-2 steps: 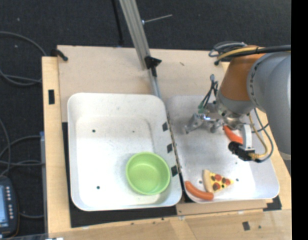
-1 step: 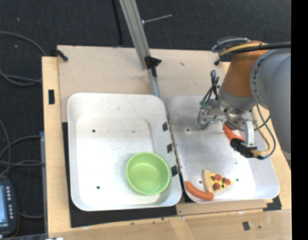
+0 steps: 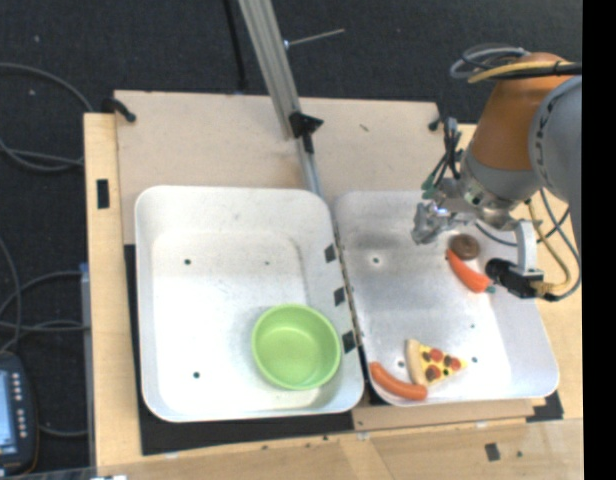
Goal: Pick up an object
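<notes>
- The toy carrot (image 3: 469, 271) lies in the right bin (image 3: 408, 298), in its upper right part, slanting down toward the right
- A small brown round piece (image 3: 466, 246) sits just above the carrot's upper end, near it or touching it; the view does not settle which
- The gripper (image 3: 426, 226) hangs over the upper part of the same bin, just left of the brown piece and up-left of the carrot; nothing can be seen held in it, and whether it is wide or narrow cannot be told from this angle
- The grey arm (image 3: 513, 118), with its orange band, reaches in from the right above the bin's far right corner
- A toy pizza slice (image 3: 431, 361) lies near the front edge of the right bin, well apart from the carrot
- A toy sausage (image 3: 396, 382) lies just left of and below the pizza slice, close to the bin's front left corner
- The left bin (image 3: 218, 258) holds a green bowl (image 3: 296, 345), upright, in its front right part near the wall shared with the right bin
- Both bins rest side by side on the pale bench (image 3: 208, 138)
- An aluminium bar (image 3: 268, 38) slants down from the top of the view to the gap between the bins
</notes>
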Robot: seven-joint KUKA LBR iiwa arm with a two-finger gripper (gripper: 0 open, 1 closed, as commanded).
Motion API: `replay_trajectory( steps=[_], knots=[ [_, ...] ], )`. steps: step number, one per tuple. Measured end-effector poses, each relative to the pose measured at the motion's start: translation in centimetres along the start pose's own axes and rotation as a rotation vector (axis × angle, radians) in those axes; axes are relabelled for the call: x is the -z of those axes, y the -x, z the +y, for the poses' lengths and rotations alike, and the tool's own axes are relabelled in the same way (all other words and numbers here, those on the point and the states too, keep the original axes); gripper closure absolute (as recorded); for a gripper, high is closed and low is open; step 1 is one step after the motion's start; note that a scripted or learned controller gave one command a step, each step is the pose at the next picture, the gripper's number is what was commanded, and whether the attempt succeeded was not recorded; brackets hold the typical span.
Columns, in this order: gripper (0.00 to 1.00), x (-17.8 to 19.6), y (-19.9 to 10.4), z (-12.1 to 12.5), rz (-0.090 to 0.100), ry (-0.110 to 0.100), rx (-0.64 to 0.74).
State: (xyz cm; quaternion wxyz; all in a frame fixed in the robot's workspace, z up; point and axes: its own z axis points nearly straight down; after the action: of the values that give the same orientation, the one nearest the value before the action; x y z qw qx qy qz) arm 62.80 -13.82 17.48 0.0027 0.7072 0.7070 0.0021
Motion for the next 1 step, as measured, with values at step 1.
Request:
replay_trajectory(
  steps=[1],
  knots=[
    [1.0,4.19,0.08,0.17,0.001,-0.001,0.003]
  ],
)
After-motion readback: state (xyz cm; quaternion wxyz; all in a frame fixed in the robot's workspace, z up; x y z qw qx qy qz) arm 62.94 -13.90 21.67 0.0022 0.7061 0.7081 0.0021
